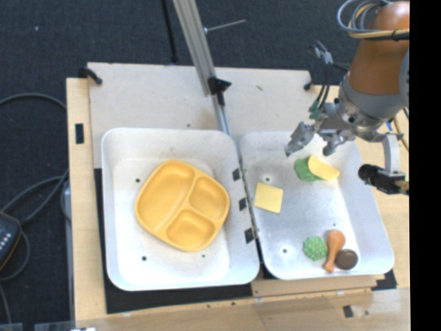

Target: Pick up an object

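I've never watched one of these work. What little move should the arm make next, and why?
Probably a short drop straight down. The gripper hangs open, holding nothing, just above the yellow wedge lying against a green piece in the right bin, so that wedge seems nearest to grasp.

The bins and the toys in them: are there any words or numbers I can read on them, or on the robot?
There are none to read.
Yellow tray: plain, no writing.
Yellow square, green ball and brown drumstick: plain.
White bins: no labels; the small dark marks are too small to tell.
Robot arm and gripper: no readable brand or number.
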